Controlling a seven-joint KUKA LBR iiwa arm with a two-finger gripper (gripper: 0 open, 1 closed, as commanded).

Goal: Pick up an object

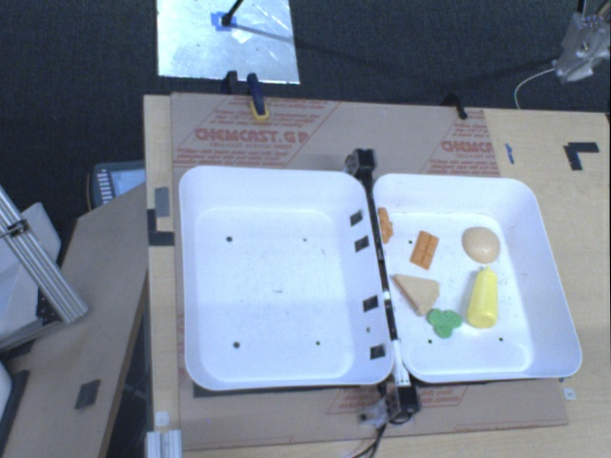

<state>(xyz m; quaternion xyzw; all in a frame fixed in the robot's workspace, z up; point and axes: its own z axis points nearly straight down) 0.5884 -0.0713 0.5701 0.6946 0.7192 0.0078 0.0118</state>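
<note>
A dark carpeted floor (430, 27) surrounds the desk (105, 284), and on the floor behind it lies a shiny square metal sheet (227, 27) with a small blue mark near its middle. The desk top carries a brown cardboard sheet (315, 132) printed with red lettering, held at its far edge by a clamp with a yellow tip (256, 98). Two shallow white bins sit side by side on the cardboard, touching along a dark strip of clips that runs between them.

The left bin (200, 256) shows a bare white floor with a few small dark dots. The right bin (544, 284) holds all the small objects, gathered in its middle and left part. An orange ridged block (424, 249) lies tilted near the centre, and a smaller orange piece (385, 224) rests against the bin's left wall, just beside the dividing strip. A pale tan egg-shaped object (481, 244) sits toward the right, and directly in front of it a yellow cylinder-like object (483, 299) lies lengthwise, its far end close to the egg shape. A beige wedge (417, 293) lies left of the yellow piece, and a small green lumpy object (443, 322) sits between the wedge's near corner and the yellow piece's near end, close to both.

At the upper right corner a pale grey piece of the robot, the pincer (582, 46), hangs over the floor well apart from both bins; it is blurred, so whether it is released or clenched cannot be told. A thin white cable (531, 79) curls below it.
</note>
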